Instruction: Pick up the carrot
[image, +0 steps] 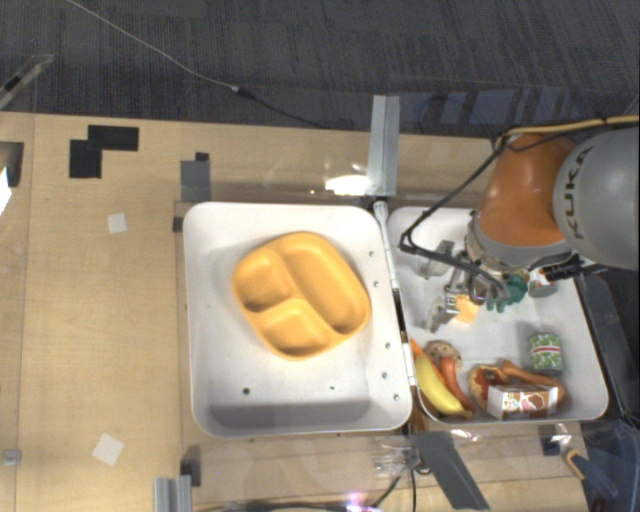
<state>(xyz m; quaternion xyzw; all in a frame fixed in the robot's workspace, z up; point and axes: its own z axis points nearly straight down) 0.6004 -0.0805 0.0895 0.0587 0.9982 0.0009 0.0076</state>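
item: grey kuka arm (560, 200) with orange band, entering from 3 o'clock; its two-finger gripper (455, 305) hangs over the upper half of the right-hand shallow white bin (590, 350). a small yellow-orange piece sits at the tips, possibly pinched, but whether the tool is spread or closed cannot be told.

item: carrot (452, 378), slim orange-red, lying at the 6 o'clock end of the right bin, just beside a yellow banana (436, 385) and near a red-and-white packet (520, 400). it lies apart from the gripper.

item: small green-patterned can (546, 352), at 4 o'clock of the gripper.

handling note: the descent is best aimed toward 6 o'clock, straddling the carrot across its narrow width, clear of the banana; crowding there risks a double catch.

item: left-hand white bin (210, 300) holding a yellow divided plate (300, 293).

surround: pale wooden bench (90, 330); dark carpet (250, 40) at 12 o'clock, crossed by a thin cable.
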